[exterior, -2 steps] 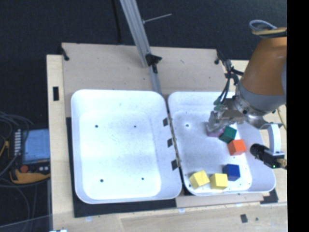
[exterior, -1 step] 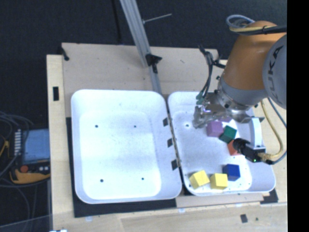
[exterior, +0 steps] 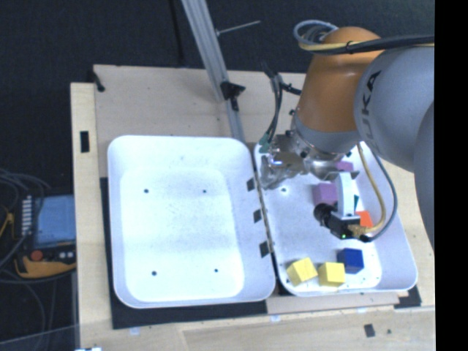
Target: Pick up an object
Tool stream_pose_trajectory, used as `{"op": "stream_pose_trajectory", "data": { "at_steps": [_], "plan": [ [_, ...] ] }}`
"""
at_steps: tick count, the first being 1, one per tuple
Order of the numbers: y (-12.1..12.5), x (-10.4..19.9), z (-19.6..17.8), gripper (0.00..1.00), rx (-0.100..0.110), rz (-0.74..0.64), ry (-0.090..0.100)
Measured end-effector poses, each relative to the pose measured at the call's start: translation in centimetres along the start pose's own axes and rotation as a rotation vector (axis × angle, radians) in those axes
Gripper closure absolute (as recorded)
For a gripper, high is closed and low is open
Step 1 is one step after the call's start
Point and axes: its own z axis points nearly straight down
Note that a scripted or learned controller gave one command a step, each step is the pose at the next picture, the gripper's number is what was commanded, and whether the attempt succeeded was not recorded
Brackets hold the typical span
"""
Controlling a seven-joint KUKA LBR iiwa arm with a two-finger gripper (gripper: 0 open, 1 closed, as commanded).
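My gripper (exterior: 272, 170) hangs over the upper left corner of the right bin (exterior: 292, 221), close to the wall it shares with the left bin. A purple block (exterior: 325, 193) lies just right of the gripper, apart from it. Two yellow blocks (exterior: 301, 271) (exterior: 333, 273) rest side by side at the bin's front edge, with a blue block (exterior: 352, 259) right behind them. A small orange piece (exterior: 363, 219) lies further right. A pink piece (exterior: 344, 167) peeks out from under the wrist. I see nothing held in the gripper.
The left bin (exterior: 117, 196) stands alongside on the wooden bench (exterior: 146, 101). A slanted metal rail (exterior: 208, 50) runs down from the back toward the bins' shared corner. The arm's orange band (exterior: 336, 86) covers the right bin's far side.
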Motion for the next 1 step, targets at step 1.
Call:
{"op": "stream_pose_trajectory", "data": {
  "at_steps": [1],
  "plan": [
    [2.41, 4.46, 1.8, 1.0, 0.0, 0.001, -0.001]
  ]
}}
